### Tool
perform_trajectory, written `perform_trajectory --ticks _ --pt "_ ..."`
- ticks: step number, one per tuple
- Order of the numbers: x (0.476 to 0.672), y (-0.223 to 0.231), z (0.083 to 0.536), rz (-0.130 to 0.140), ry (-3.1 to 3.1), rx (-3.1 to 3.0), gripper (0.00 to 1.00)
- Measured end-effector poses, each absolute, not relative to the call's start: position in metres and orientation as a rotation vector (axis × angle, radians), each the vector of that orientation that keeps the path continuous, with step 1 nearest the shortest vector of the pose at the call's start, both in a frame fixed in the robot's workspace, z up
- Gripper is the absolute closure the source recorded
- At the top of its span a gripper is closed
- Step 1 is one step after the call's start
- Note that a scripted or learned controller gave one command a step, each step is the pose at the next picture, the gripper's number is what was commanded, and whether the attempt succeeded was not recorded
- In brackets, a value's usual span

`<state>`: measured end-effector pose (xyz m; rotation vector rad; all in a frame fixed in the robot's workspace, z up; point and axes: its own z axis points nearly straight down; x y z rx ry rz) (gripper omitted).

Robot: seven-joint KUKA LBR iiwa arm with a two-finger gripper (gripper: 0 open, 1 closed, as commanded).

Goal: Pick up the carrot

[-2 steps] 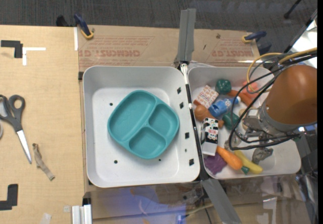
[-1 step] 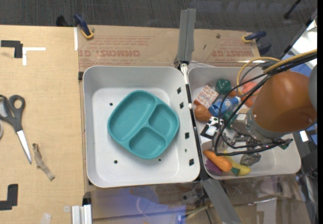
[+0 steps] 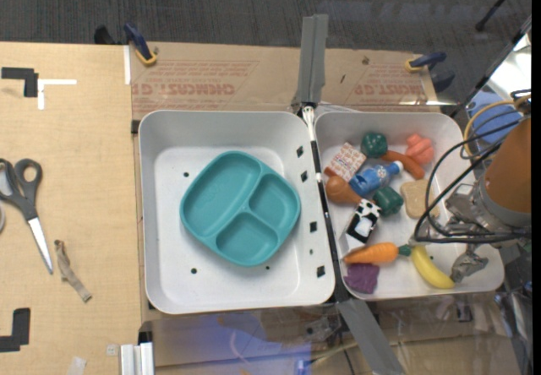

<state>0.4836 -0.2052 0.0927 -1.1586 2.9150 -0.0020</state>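
One orange toy carrot [image 3: 373,253] lies at nine o'clock from one yellow plastic banana [image 3: 429,269]; gripper [image 3: 467,266] finger state unclear.

A teal divided plate [image 3: 241,209] lies in the left bin [image 3: 152,221]. Scissors [image 3: 25,200] lie on the bench at nine o'clock. A banana [image 3: 429,269] lies in the right bin [image 3: 448,124], at four o'clock.

Even, bright overhead light; soft shadows inside the bins [image 3: 152,196]; right edge perhaps slightly blurred.
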Motion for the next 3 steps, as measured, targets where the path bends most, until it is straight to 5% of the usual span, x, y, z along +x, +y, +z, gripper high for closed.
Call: perform_trajectory --ticks 1,2,3 --pt "0.529 -0.145 0.092 0.001 3.026 -0.828 0.00" --pt "0.504 -0.095 0.104 -0.005 3.047 -0.744 0.00" --pt "0.493 -0.103 0.095 -0.016 2.914 -1.154 0.00"
